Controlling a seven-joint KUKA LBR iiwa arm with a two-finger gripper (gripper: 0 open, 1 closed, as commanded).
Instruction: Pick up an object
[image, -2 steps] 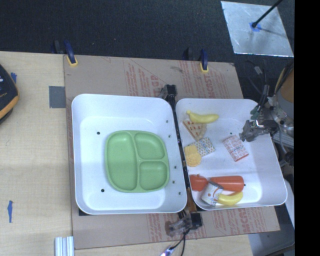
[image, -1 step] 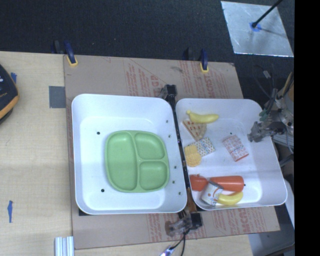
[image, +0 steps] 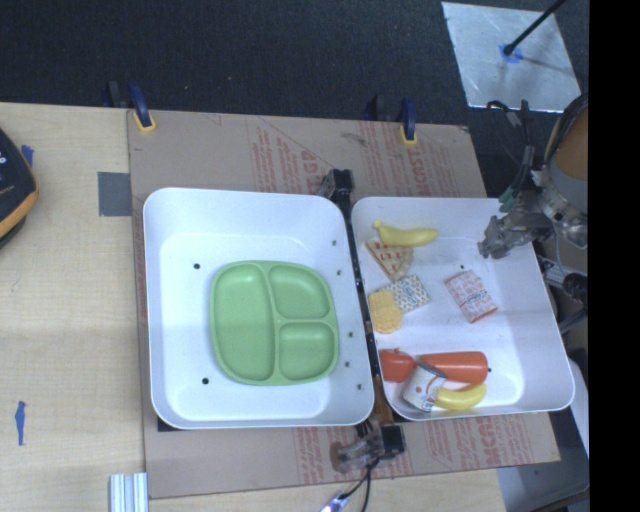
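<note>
— Starting at the claw?
— Yes. Gripper (image: 498, 242) at the right edge of the frame, above middle height, hanging over the upper right corner of the right bin (image: 520, 330).
— Wide or narrow?
— Cannot tell; too dark and small there. Nothing seen caught in it.
— Nearest to it?
— Red and white packet (image: 470, 296), lower left of the claw, lying flat and apart from it. Further left, near the bin's top, a yellow banana (image: 406, 235) lying crosswise.
— Below the banana?
— Brown wedge (image: 390, 259), just under and touching or nearly so. Then a blue checked packet (image: 410, 293) with a yellow round piece (image: 385, 312) just beside it on the left, close to the bin's left wall.
— Along the lower part?
— Orange carrot (image: 455, 365) lying crosswise, a red piece (image: 396, 365) at its left end. Under those, a second yellow banana (image: 458, 398) against the bottom wall, partly over something pale and grey, hard to name.
— Moving left?
— Left bin (image: 170, 300), side by side with the right one, holding a green divided plate (image: 272, 322) at its middle.
— Beyond the bins?
— Brown cardboard sheet (image: 250, 150) beneath both, pinned at the top by two blue clamps (image: 140, 106). Yellow and black device (image: 12, 188) cut off at the far left edge
</note>
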